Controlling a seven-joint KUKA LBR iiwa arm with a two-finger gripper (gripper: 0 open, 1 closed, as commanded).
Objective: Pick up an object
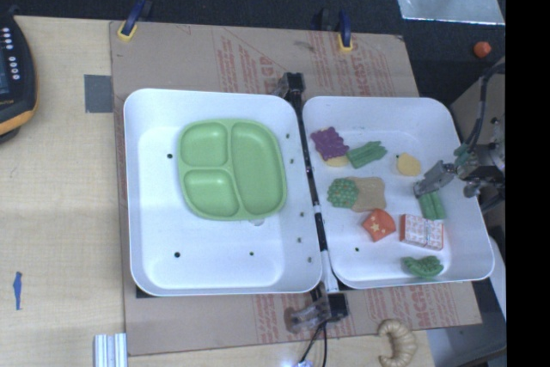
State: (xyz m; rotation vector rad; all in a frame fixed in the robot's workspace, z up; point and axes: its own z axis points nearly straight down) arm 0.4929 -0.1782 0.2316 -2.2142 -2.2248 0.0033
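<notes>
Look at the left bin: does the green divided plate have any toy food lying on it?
No. The green divided plate in the left bin has bare compartments; the toy food, such as the purple grapes, lies in the right bin.

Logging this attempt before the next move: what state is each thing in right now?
Green plate: upright in left bin, nothing in its compartments.
Toy foods, such as the purple grapes: lying loose in right bin.
Tool: low over right bin beside green stick.

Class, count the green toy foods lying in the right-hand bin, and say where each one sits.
4: the bean pod near the top, the broccoli at centre-left, a green piece below the gripper, and a leafy one at the bottom. The gripper may hide more.
</notes>
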